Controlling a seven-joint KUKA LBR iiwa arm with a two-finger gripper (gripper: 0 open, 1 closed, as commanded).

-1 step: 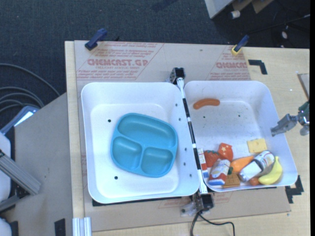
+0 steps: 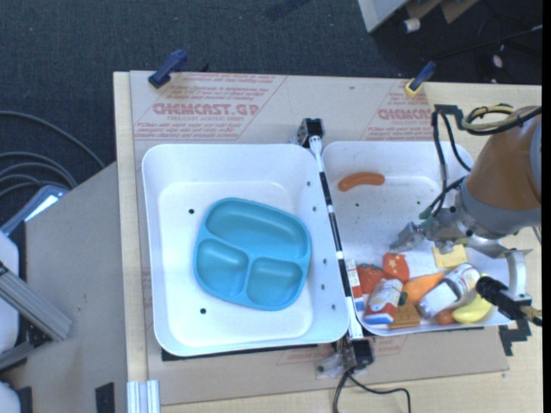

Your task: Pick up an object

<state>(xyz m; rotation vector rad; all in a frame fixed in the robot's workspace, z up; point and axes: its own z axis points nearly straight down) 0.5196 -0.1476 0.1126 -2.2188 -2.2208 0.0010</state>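
Camera view, looking down at a slant on the desk [image 2: 215, 101], a pale board printed with red lettering, set over dark carpet. Two blue clamps on its far edge, one at the left [image 2: 166, 67] and one at the right [image 2: 420, 77].

Left bin [image 2: 164, 231]: shallow, white, holding a blue divided plate [image 2: 251, 253] with three compartments, lying flat about the middle.

Right bin [image 2: 344, 157]: an orange sausage-shaped toy [image 2: 361, 181] lying alone toward the far side, well apart from the rest. Along the near edge a crowded heap: a red piece [image 2: 370, 276], a small printed carton [image 2: 385, 296], a carrot-like orange piece [image 2: 417, 286], a white bottle with a dark cap [image 2: 448, 289], a yellow banana-shaped piece [image 2: 471, 311] at the near right corner, and a yellow flat square [image 2: 449, 255] just beyond the heap.

Arm [image 2: 508, 183] reaching in from the right, orange band above the grey wrist, black cables looped over it. Claw [image 2: 413, 237] low over the right bin, just far of the heap and beside the yellow square. Cannot tell whether spread or pressed together; nothing seen pinched in it.

Left of the desk, grey cables [image 2: 34, 157] on the carpet.
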